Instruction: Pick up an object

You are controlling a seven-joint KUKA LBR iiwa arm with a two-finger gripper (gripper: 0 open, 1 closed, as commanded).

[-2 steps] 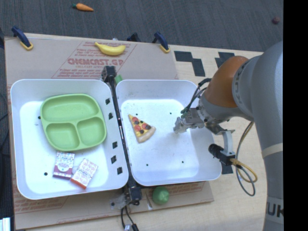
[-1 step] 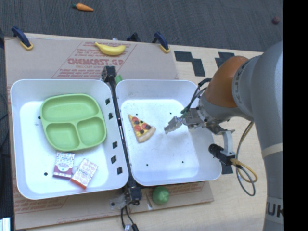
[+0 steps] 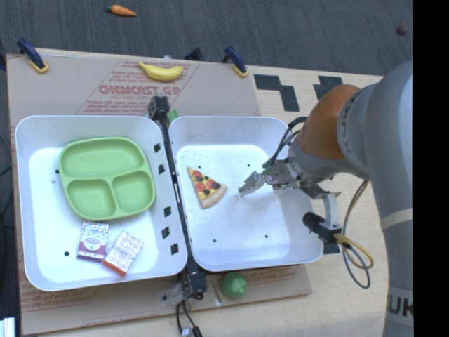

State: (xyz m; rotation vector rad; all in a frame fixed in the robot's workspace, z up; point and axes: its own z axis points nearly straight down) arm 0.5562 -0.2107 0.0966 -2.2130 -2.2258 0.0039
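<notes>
A toy pizza slice [image 3: 205, 187] lies in the right bin [image 3: 238, 248], close to its left wall. My gripper [image 3: 247, 186] hangs low over the same bin, a short gap to the right of the slice and pointing toward it. I see nothing held in it. In the left bin [image 3: 38, 258], a green divided plate [image 3: 105, 174] lies near the back. Two small snack packets [image 3: 93, 241] [image 3: 123, 251] lie in front of the plate.
A toy banana [image 3: 161, 69] rests on the cardboard behind the bins. A green ball [image 3: 234, 284] sits outside the right bin's front wall. A black hinge strip [image 3: 170, 188] runs between the bins. A carrot [image 3: 123, 10] lies on the floor beyond the bench.
</notes>
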